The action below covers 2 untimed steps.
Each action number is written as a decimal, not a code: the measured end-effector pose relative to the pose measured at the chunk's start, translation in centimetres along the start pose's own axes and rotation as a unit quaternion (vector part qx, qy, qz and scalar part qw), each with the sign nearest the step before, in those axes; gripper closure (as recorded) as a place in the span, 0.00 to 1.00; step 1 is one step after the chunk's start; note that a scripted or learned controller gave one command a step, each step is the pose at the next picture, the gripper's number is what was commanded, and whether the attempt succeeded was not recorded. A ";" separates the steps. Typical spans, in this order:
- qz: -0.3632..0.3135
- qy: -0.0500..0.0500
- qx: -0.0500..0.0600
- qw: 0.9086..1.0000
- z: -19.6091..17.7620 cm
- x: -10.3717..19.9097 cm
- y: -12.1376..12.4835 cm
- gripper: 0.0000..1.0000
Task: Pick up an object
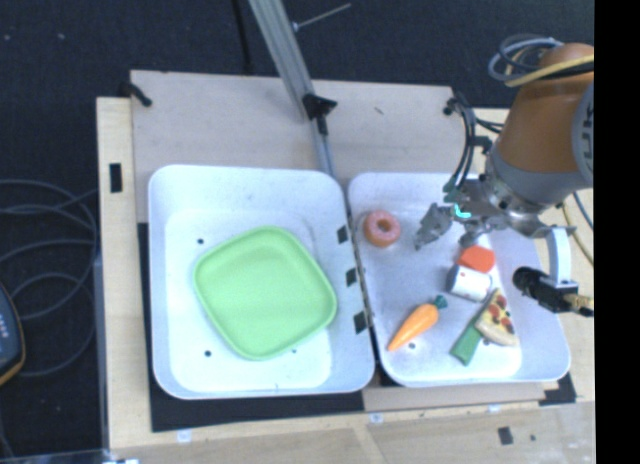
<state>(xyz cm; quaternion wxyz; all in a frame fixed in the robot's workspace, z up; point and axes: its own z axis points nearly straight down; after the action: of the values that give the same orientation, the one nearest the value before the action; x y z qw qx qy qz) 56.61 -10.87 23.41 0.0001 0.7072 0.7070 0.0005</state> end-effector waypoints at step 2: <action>0.001 0.000 0.002 1.000 4.5 -0.8 -0.4 0.00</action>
<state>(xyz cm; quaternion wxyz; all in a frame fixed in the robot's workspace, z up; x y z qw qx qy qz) 56.17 -11.63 18.87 -0.0010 0.7077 0.7065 -0.0012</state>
